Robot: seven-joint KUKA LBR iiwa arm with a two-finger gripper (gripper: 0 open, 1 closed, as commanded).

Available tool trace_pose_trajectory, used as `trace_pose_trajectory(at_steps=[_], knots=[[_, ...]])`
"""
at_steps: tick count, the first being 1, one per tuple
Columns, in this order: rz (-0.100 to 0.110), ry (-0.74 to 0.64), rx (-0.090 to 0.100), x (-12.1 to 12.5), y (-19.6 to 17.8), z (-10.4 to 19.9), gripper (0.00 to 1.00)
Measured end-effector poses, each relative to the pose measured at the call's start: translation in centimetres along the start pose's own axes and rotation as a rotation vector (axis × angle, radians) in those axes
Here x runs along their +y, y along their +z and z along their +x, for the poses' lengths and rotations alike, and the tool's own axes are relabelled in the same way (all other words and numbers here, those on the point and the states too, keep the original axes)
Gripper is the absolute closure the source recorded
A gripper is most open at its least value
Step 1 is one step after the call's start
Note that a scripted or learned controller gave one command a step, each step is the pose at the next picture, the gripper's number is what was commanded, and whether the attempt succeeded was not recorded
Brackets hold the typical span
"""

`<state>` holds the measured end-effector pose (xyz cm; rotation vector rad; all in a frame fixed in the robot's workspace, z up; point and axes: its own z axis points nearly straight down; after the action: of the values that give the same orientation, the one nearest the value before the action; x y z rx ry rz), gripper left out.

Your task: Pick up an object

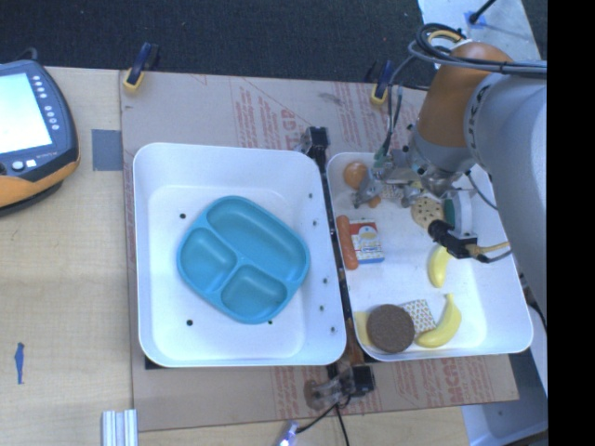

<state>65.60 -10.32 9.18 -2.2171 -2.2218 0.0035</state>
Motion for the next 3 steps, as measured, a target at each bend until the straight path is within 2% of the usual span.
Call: trace_pose_trajectory(at_steps=[2,3], knots=[[0.002,-0.002,0.001,-0.01,-0.03,0.80,0.00],[-0.001,0.000,0.000,0.01,-0.01,-0.14,0.00]])
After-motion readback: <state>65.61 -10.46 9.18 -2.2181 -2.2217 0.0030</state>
